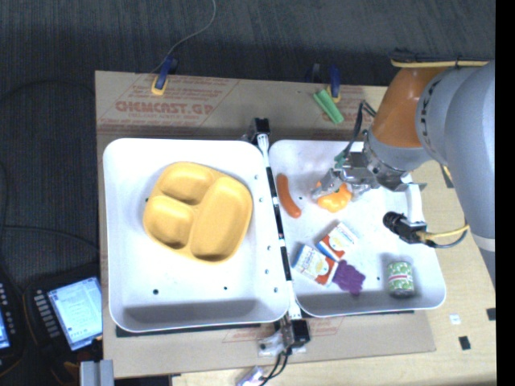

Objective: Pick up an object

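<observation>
The gripper (pixel 344 177) sits low over the yellow-orange toy (pixel 335 198) at twelve o'clock in the right bin (pixel 426 296), whether clamped I cannot tell, so I'd have it centre on the toy before lifting straight up.

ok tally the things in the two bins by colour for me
yellow: 1, divided tray
orange: 2, sausage, lump at the gripper
white/red: 2, cartons
purple: 1, piece
green: 1, can
total: 7
</observation>
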Controlling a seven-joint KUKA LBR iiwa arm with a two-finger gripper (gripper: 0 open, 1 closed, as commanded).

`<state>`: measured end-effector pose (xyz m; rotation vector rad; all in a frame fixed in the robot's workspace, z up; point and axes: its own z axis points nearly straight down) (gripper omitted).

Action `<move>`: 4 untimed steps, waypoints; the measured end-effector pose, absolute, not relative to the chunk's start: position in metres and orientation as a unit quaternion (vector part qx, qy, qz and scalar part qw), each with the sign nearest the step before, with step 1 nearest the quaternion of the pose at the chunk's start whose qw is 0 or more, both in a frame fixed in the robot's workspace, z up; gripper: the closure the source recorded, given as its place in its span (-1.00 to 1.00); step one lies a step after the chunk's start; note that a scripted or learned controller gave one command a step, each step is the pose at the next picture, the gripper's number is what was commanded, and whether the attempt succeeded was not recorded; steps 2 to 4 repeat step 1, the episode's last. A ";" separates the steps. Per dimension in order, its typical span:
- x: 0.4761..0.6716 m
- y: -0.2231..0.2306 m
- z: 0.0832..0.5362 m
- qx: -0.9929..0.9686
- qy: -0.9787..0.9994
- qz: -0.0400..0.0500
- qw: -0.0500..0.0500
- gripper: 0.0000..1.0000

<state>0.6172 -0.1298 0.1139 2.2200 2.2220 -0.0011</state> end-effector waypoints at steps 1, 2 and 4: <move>0.543 -0.093 0.185 0.707 0.708 0.001 0.000 1.00; 0.543 -0.093 0.185 0.707 0.708 0.001 0.000 1.00; 0.543 -0.093 0.185 0.707 0.708 0.001 0.000 1.00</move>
